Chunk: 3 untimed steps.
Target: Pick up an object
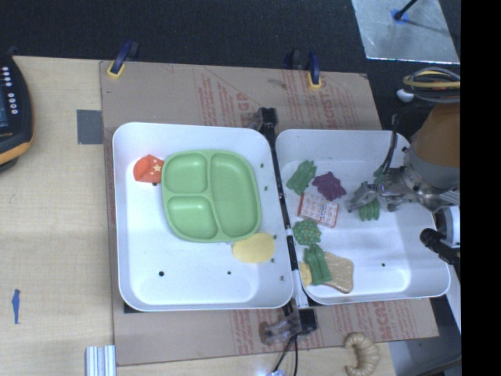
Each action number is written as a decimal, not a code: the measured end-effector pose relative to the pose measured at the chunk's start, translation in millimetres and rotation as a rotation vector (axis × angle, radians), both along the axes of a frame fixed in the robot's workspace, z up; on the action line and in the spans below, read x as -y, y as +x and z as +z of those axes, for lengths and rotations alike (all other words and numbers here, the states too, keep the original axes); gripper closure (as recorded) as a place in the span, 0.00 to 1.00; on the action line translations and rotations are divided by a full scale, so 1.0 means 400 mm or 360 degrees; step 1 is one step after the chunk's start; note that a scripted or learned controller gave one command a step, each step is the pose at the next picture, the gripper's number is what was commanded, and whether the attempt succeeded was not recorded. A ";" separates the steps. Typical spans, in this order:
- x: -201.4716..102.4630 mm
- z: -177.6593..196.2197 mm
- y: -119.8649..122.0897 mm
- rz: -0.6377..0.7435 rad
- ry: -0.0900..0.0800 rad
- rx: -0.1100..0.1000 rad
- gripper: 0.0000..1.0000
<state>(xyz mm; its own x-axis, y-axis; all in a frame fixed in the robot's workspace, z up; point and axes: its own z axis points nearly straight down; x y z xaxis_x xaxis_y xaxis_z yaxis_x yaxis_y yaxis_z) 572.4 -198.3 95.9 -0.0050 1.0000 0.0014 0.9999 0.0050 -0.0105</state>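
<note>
My gripper is low over the right bin, near its right side, with the arm's orange band behind it at the view's right edge. A small green toy lies right at its tip; I cannot tell whether it is held. Further left in this bin are a green leafy piece, a purple piece, a red-and-white packet, a green bunch, a green pickle shape and a tan bread slice.
The left bin holds a green divided plate, a red piece with a star and a yellow piece. Clamps sit along the seam between the bins. A tan curled object lies on the bench in front.
</note>
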 end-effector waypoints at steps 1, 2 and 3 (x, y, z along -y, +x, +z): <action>0.004 0.041 0.004 0.0001 -0.0004 0.0010 1.00; 0.035 0.126 -0.081 -0.0005 0.0000 0.0009 1.00; 0.034 0.122 -0.078 -0.0003 -0.0001 0.0010 0.00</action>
<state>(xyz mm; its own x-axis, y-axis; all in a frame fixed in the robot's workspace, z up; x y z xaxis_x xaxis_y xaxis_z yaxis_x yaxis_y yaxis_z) 541.1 -211.9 144.7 -0.0032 1.0000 0.0010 1.0000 0.0032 -0.0044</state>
